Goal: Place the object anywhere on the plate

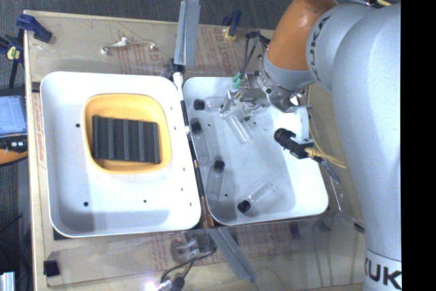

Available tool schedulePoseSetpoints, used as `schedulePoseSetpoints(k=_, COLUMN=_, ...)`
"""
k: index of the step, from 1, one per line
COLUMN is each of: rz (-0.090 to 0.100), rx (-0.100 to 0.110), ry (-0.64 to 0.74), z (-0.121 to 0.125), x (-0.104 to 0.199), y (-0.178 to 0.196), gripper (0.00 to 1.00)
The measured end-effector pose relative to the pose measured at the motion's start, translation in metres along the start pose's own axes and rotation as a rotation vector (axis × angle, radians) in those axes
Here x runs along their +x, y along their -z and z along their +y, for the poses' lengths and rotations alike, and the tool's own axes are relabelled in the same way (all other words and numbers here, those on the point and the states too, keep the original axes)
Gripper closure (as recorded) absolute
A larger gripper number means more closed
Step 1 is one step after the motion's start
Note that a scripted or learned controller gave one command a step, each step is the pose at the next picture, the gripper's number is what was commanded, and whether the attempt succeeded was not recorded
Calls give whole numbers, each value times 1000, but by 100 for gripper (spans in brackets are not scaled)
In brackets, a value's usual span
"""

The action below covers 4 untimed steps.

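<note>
Grey metal fills the right of my camera view: the arm (361, 112), with its orange band (296, 31) above the wrist, reaches in over the far end of the right bin (313, 197). Black letters, "KUK", run off the frame edge on the arm's base at bottom right; I can read no other writing.

Next in size are the two shallow white bins, side by side on the wooden bench (102, 34). The left bin (61, 194) holds the plate (126, 129), a yellow, rounded-square dish with a dark ribbed insert in its middle. Nothing lies on it.

The right bin holds several clear plastic tubes with black caps (255, 197), scattered across its floor and hard to tell apart against the white. I take one of these to be the object to move, though I cannot say which.

The gripper (245, 97) hangs low over the far part of the right bin, just beside one clear tube (240, 127). Whether it is released or clenched I cannot tell, and I see nothing held.

I judge the task to be at the picking step. The next move calls for a sure hold on one tube, then a lift and a carry leftward across the bin walls to the plate.
</note>
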State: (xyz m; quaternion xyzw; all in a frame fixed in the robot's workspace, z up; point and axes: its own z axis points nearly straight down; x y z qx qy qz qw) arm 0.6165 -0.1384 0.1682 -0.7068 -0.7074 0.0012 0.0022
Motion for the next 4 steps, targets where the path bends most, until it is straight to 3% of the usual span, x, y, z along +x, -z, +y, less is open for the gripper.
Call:
schedulePoseSetpoints(k=1, rz=-1, rx=-3, ry=16, z=-33, x=55, y=78, gripper=100)
schedulePoseSetpoints(k=2, rz=-1, rx=1, ry=309, z=-32, x=109, y=35, gripper=100)
schedulePoseSetpoints(k=3, rz=-3, rx=-3, ry=517, z=-8, x=132, y=23, gripper=100)
schedulePoseSetpoints(k=4, rz=-3, rx=-3, ry=517, z=-8, x=132, y=23, gripper=0)
